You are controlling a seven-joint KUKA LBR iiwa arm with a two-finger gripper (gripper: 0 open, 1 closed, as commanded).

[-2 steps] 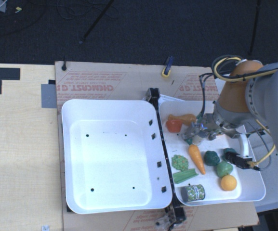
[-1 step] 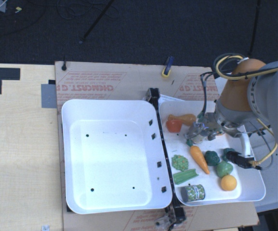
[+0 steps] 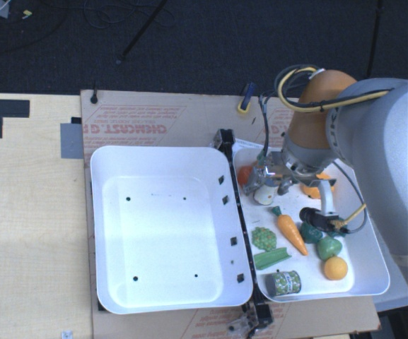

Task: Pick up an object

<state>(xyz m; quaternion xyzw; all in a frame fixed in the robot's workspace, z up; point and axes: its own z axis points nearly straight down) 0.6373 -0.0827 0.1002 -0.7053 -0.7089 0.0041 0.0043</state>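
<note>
Gripper point(image 3: 266, 182) fingertips are masked by the wrist hardware; finger state undetermined. A red object point(image 3: 244, 175) beside it is partly covered, identity unclear. An orange item point(image 3: 310, 188) lies half concealed under the arm point(image 3: 359, 126), itself cropped at the right.

Dark carpeted floor point(image 3: 189, 34) with cables, pale wooden benchtop point(image 3: 27, 224), cardboard sheet point(image 3: 154, 119) under bins

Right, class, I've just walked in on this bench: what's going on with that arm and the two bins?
A grey robot arm reaches in from the right, its gripper low over the far end of the right bin. That bin holds toy food: a carrot, a green bumpy vegetable, a green pod, an orange and a small can. Whether the gripper has anything cannot be told. The left bin sits beside it.
</note>
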